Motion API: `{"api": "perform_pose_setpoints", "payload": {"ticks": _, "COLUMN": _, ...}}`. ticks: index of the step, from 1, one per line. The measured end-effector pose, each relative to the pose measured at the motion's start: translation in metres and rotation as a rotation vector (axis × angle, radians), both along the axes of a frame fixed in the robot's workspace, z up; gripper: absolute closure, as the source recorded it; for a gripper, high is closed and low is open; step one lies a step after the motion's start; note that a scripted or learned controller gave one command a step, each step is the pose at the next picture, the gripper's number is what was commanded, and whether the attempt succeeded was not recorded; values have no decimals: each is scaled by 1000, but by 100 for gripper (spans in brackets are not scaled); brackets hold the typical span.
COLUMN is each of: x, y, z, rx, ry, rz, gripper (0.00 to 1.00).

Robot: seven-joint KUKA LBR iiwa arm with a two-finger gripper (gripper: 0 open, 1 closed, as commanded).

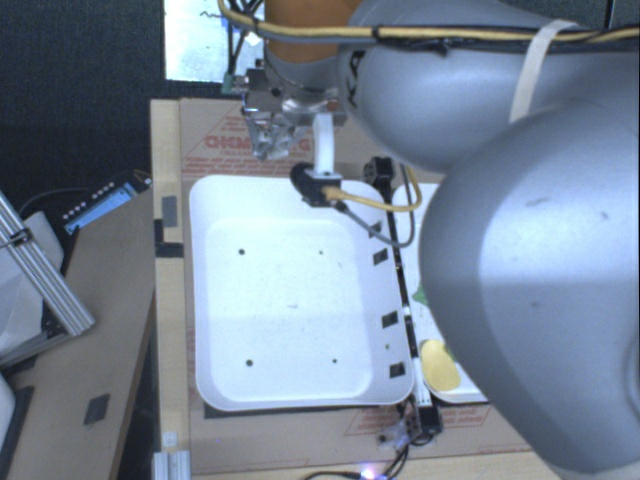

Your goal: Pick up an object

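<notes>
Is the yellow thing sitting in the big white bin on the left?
No, the yellow thing lies in the right bin, past the divider.

Two white bins (290, 308); one yellow object (438, 366).

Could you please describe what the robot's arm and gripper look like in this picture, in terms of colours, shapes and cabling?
The arm is made of large, rounded, smooth grey shells, with an orange band above the wrist. Yellow and black cables run along it, and a pale strap wraps one grey segment. The gripper is a small metallic grey assembly below the orange band.
</notes>
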State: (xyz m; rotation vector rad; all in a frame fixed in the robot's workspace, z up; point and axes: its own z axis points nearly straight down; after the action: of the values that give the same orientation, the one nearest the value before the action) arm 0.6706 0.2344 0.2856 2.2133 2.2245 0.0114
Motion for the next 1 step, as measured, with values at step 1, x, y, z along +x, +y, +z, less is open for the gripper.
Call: {"api": "perform_pose_setpoints", "payload": {"ticks": 1, "x": -65, "y": 1, "z": 8, "rx": -1, "ry": 8, "rz": 1, "gripper": 100}}
